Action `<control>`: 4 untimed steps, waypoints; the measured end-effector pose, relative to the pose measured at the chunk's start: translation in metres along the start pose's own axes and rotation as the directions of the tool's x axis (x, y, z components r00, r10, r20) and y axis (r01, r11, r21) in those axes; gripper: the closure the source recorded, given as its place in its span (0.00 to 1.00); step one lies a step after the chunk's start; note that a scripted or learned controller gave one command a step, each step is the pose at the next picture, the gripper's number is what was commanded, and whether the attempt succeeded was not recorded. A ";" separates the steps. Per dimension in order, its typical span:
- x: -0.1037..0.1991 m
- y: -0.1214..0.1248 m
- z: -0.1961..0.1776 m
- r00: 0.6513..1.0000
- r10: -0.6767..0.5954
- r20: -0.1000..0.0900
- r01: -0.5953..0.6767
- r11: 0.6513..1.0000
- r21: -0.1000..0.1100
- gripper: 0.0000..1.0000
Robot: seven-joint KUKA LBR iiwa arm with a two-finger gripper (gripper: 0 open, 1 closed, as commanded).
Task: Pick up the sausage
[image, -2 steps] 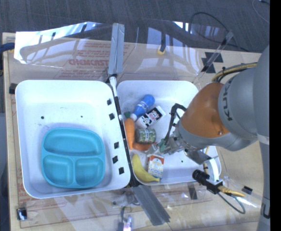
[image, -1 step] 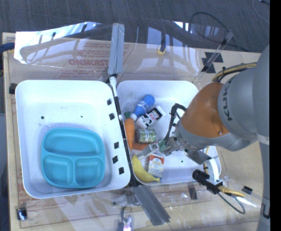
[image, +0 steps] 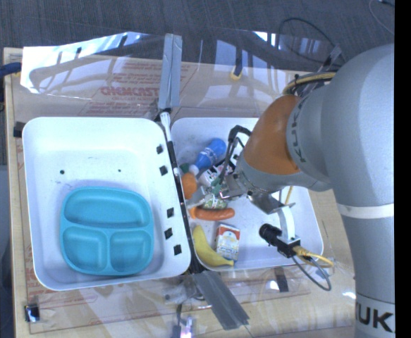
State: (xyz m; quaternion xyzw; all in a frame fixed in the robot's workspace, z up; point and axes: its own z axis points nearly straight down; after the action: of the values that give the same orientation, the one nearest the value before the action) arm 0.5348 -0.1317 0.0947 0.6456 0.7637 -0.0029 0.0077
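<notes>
Sausage (image: 211,213) lies flat in the right bin (image: 311,225), reddish-orange, in the front half near the divider, and the claw (image: 219,191) is right down over it, its tip at the sausage's upper edge. Whether the claw has a grip on anything, or how wide it stands, I cannot tell; the wrist blocks the view.

Nearest the front, a banana (image: 206,248) curves along the bin's front corner, with a small juice carton (image: 227,243) just beside it on the right. The sausage sits just behind both. Behind the sausage, an orange carrot-like piece (image: 189,186) rests against the left wall, and farther back a blue bottle (image: 209,155) lies tilted.

Over in the left bin (image: 43,139), a teal divided tray (image: 107,230) sits toward the front. The arm (image: 332,132), grey with its orange band, hangs over the right bin's far side. Both bins sit on the tabletop (image: 85,90).
</notes>
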 end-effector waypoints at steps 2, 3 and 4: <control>0.002 0.001 -0.012 1.000 -0.006 -0.004 0.006 1.000 0.000 0.00; -0.039 -0.052 0.002 0.994 0.104 -0.016 -0.104 0.995 0.007 0.00; 0.001 0.006 0.002 0.886 0.463 -0.005 -0.463 0.886 0.009 0.00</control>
State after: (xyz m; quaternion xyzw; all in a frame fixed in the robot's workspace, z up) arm 0.5402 -0.1293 0.0928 0.8090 0.5878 -0.0014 0.0031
